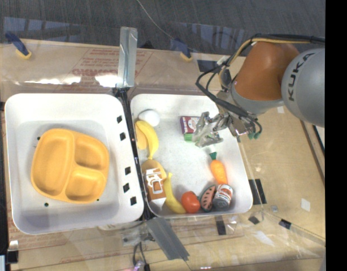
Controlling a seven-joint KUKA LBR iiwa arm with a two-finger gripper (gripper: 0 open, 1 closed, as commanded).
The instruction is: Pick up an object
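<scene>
Jaws (209, 131) of our arm (300, 83) hang low over the upper right part of the right bin (241, 171), reaching in from the right; the metal parts blur together from above, so we cannot tell whether they are spread or pressed together, and we see nothing pinned between them.

From the camera view above the tabletop (275, 230), we read the nearest candidate as the small purple carton (189, 126), lying just beside the jaws on their left, close to touching. The carrot (218, 170) lies near them toward the bin's front, with the small can (222, 195) and the tomato (190, 201) further down along the front wall. The banana (147, 137) and the white ball (150, 117) sit against the bin's left wall, apart from the jaws, and the brown juice box (154, 183) with a second banana (172, 199) lies at the lower left. The left bin (15, 151) carries a yellow divided tray (70, 165), well apart from the arm.

We judge the main risk to be an off-centre close: the carton sits to one side, not under the jaws, so a descent here could clip its edge and push it away, or close on bare bin floor. The loose cables (210, 81) at the wrist hang near the bin's back rim and might snag.
</scene>
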